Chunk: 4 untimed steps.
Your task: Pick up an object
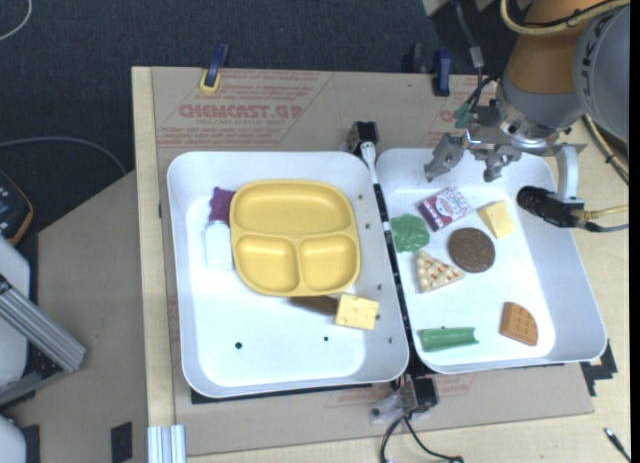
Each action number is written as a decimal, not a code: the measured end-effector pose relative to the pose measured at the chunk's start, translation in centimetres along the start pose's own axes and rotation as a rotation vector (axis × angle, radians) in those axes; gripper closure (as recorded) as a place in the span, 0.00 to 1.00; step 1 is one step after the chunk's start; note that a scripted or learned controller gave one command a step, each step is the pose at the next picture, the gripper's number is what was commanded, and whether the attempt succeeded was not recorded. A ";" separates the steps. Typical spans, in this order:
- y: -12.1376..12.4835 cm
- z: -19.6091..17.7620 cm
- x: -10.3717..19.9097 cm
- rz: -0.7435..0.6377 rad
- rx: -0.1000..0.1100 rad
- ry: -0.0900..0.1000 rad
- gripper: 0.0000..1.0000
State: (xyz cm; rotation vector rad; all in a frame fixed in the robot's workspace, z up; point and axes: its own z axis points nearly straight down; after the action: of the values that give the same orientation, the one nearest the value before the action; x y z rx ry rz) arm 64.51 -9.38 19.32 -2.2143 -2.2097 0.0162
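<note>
Currently the end effector [470, 156] is hanging over the far edge of the right bin [585, 296], its two fingers spread apart and gripping nothing. It is sitting above the items rather than among them, which suggests the arm is positioning for a descent, not lifting away with a catch.

Candidate objects are lying loose in the right bin, spaced apart so that fingers could close around any one. A purple wrapped snack [446, 207] is resting nearest the end effector, just in front of it. A yellow cheese block [497, 219] is lying to its right, a green round piece [408, 232] to its left. A brown cookie [471, 249] is sitting mid-bin, with a pizza slice [434, 273] touching or nearly touching its left side. A green bean [447, 338] and a small waffle [518, 323] are lying near the front.

The left bin [190, 281] is holding a yellow divided plate [295, 234], a second cheese block [357, 311] near it, and purple and white items partly hidden at the plate's left.

Judgement: the purple snack appears the likeliest target, being closest beneath the open fingers. Both bins are resting on the cardboard-covered tabletop [280, 106].
</note>
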 end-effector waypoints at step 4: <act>1.4 10.4 -0.5 -0.003 -0.017 -0.004 0.00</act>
State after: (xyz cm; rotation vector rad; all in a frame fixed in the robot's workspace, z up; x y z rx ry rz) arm 65.78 -9.89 8.86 -2.2210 -2.2242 0.0010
